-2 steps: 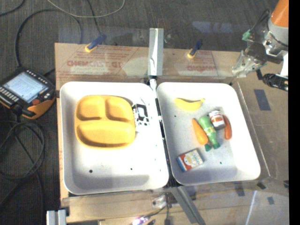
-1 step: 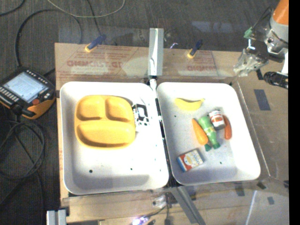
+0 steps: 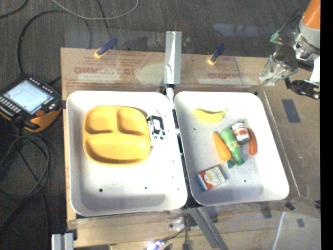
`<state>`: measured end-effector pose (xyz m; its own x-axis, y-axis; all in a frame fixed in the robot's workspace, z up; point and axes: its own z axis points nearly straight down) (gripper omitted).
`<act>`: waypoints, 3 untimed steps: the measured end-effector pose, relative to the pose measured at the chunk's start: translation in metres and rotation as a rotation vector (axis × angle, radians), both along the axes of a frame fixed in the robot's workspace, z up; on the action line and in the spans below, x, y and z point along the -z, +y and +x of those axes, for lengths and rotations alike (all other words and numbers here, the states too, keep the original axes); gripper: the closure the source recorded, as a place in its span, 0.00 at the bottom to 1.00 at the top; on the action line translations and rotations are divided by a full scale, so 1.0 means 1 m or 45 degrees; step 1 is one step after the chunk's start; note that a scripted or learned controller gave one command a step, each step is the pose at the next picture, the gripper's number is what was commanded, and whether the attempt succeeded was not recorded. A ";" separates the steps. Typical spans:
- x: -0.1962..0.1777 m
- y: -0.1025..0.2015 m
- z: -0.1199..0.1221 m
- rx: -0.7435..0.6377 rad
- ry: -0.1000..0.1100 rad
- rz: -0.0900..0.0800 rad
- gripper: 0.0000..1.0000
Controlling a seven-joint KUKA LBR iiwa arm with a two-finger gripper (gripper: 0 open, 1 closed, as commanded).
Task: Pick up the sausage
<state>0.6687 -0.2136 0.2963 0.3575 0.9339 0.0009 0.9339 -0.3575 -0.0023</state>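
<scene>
I take the right-hand shallow white plastic bin (image 3: 270, 139) as my reference landmark. The task object, a small reddish-orange sausage (image 3: 253, 142), lies inside this bin, near its right wall and about halfway down. It lies lengthwise, just beside a small red-and-white can (image 3: 240, 132); I cannot tell whether the two touch. Further into the bin from the can sit a green plastic bottle (image 3: 232, 146) and an orange carrot (image 3: 221, 145), packed side by side. A yellow banana (image 3: 210, 115) lies toward the bin's far wall, and a small orange-and-white carton (image 3: 212, 177) lies toward its near wall.

I judge this crowding to matter: the sausage has open bin floor on its right-wall side only, so an approach should favour that side and the free ends.

The two-finger gripper (image 3: 274, 73) on the grey arm with the orange band (image 3: 314, 12) hangs outside the bin, beyond its far right corner, above the brown worktop (image 3: 244, 69). It is well apart from the sausage and touches no object. I read this as a parked or pre-approach pose that keeps the bin contents unobstructed. How far the gripper is spread I cannot tell; it holds nothing that I can see

The left-hand white bin (image 3: 78, 191) contains a yellow divided tray (image 3: 117, 135), which is not involved
</scene>
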 end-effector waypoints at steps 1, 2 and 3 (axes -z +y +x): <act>0.005 0.002 0.000 0.071 -0.001 0.000 1.00; -0.009 0.007 0.000 0.070 -0.001 0.000 1.00; 0.009 0.003 0.000 0.184 0.001 0.000 1.00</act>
